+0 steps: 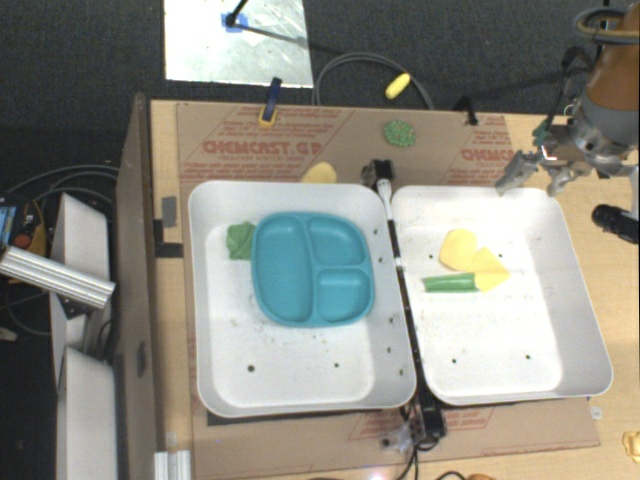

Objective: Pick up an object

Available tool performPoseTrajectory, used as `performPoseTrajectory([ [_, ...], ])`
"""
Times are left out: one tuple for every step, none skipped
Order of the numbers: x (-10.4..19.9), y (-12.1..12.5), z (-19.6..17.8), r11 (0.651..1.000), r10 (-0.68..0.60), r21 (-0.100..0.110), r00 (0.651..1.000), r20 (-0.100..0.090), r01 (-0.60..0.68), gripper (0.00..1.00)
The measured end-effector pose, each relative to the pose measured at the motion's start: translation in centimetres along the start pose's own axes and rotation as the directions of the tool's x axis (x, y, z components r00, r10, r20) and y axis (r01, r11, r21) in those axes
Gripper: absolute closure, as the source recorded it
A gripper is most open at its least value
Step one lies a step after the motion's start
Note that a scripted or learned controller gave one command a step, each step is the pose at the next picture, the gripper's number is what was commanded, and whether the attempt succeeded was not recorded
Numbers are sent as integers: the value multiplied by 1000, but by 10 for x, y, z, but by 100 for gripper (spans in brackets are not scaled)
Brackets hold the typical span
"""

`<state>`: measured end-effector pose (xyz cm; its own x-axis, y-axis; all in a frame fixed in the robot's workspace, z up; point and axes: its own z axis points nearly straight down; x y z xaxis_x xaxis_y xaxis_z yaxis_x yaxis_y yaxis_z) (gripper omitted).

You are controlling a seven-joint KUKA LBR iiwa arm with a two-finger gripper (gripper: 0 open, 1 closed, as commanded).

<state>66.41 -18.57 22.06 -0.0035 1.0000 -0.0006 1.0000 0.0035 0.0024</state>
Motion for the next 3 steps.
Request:
performPoseTrajectory([
  [58,-45,142,1000,-5,8,1000,-4,5,0],
  [30,8,134,1000,-3,-6,1000,2,3,0],
  [65,-41,136,1000,2,5,1000,-2,-2,0],
])
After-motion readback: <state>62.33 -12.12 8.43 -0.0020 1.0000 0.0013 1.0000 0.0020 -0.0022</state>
